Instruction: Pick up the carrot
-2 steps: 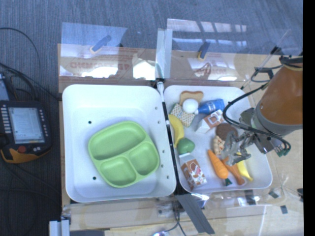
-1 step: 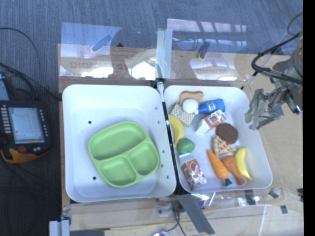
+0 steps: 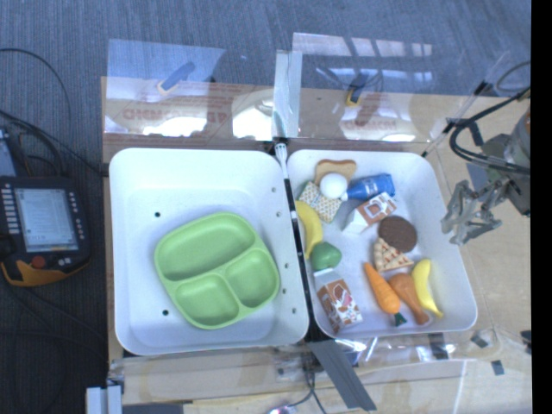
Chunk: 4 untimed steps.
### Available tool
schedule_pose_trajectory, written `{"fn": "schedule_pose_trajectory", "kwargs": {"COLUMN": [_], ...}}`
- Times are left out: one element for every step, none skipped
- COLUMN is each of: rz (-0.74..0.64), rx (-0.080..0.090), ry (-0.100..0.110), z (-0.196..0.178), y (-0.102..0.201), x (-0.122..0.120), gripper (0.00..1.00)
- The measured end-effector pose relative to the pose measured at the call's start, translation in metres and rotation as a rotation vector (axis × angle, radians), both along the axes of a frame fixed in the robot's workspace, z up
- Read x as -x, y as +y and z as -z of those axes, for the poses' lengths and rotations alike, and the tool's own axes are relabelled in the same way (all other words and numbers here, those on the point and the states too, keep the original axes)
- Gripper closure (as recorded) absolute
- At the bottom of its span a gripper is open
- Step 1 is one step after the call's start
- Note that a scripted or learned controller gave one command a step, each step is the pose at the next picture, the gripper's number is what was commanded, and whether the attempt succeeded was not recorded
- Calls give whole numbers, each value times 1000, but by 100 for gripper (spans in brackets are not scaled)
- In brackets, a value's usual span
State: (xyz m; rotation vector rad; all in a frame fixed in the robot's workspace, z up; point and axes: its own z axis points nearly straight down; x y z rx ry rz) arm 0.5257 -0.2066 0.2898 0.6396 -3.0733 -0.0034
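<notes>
The carrot [image 3: 381,290] is orange with a small green end. It lies slanted in the front of the right bin [image 3: 448,270], between a waffle wedge [image 3: 390,256] behind it and a darker orange piece [image 3: 410,298] to its right. My gripper [image 3: 467,220] hangs outside the right bin, just past its right wall, well back and to the right of the carrot. It looks open, with nothing between its fingers.
Around the carrot the right bin is crowded with a yellow banana [image 3: 425,285], brown cookie [image 3: 397,231], milk carton [image 3: 338,304], green lime [image 3: 325,254], second banana [image 3: 309,222], blue can [image 3: 371,185] and egg [image 3: 333,185]. The left bin [image 3: 138,197] bears a green divided plate [image 3: 217,270].
</notes>
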Motion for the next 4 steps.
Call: {"fn": "schedule_pose_trajectory", "kwargs": {"rz": [-1, -2, -2, -1], "rx": [0, -2, -3, -5], "ry": [-10, -14, -18, -22], "z": [-13, -22, -32, -42], "y": [2, 3, 5, 6], "x": [-3, -4, -6, -8], "gripper": [100, 100, 100, 100]}}
